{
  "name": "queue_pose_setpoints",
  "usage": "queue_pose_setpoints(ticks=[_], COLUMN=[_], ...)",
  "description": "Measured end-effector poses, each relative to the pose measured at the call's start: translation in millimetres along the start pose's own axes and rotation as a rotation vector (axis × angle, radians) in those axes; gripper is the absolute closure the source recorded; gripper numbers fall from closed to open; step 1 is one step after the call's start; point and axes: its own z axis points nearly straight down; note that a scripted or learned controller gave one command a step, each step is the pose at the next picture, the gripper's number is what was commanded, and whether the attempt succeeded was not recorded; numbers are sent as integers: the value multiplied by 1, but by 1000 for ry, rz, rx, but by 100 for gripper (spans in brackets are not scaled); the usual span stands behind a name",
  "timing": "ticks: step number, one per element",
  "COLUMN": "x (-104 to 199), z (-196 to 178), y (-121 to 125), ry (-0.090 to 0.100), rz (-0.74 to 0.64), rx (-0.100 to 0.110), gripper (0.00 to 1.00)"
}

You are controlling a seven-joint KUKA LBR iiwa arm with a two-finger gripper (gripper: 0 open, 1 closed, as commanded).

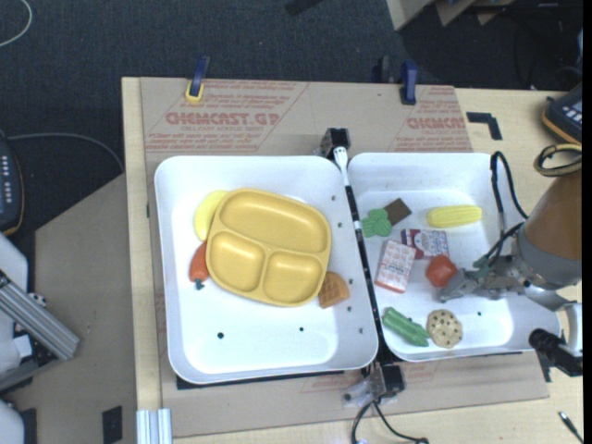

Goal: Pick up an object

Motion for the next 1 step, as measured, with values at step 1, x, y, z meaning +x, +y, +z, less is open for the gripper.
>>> queue_pose_setpoints(ticks=[1], x=[-1], z=[-12], y=[1], ry=[-2], rz=[2], rx=[-5], gripper=[100])
